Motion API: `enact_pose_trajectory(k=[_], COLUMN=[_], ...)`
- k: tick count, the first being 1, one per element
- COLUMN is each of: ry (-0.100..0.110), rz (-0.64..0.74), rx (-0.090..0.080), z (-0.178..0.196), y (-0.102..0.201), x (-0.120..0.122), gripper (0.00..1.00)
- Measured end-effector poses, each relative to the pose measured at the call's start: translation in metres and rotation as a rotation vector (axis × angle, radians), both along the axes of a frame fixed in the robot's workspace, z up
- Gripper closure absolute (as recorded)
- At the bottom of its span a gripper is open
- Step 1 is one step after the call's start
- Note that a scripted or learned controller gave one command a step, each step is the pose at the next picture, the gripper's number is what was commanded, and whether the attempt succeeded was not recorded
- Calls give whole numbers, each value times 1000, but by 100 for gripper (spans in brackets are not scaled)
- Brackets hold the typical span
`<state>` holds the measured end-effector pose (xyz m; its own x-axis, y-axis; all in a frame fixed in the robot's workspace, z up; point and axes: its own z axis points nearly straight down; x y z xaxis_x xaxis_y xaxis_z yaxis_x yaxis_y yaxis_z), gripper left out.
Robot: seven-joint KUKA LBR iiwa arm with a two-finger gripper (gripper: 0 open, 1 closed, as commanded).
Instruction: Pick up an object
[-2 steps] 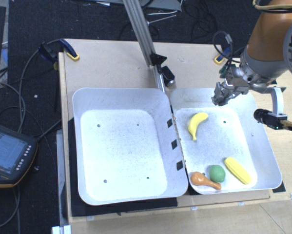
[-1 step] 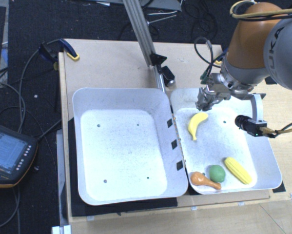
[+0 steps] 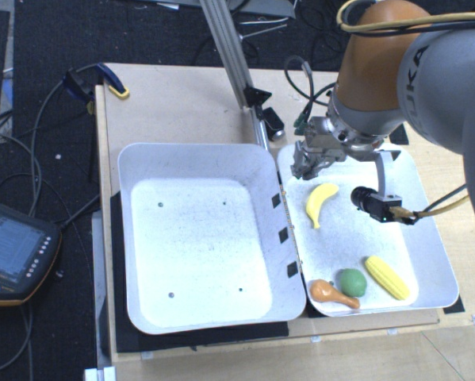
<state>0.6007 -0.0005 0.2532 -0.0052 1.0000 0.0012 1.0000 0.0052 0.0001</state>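
A yellow banana [image 3: 320, 202] lies in the right bin [image 3: 435, 244], near its far left corner. At the bin's near edge sit an orange gourd-shaped toy [image 3: 332, 293], a green ball [image 3: 351, 282] and a yellow corn cob [image 3: 387, 278]. My gripper [image 3: 310, 163] hangs over the far left corner of the right bin, just above and left of the banana's upper tip. I see nothing between its fingers.
The left bin [image 3: 142, 173] sits beside the right one, with a raised divider and black clips [image 3: 283, 213] between them. A slanted metal rail [image 3: 225, 34] rises behind the bins. A black camera unit [image 3: 376, 203] hangs off the wrist over the right bin.
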Motion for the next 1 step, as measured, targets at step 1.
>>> enact_pose_trajectory(k=[1], ry=[1], rz=[0], rx=[0], z=[-11], y=[57], x=[1], gripper=[100])
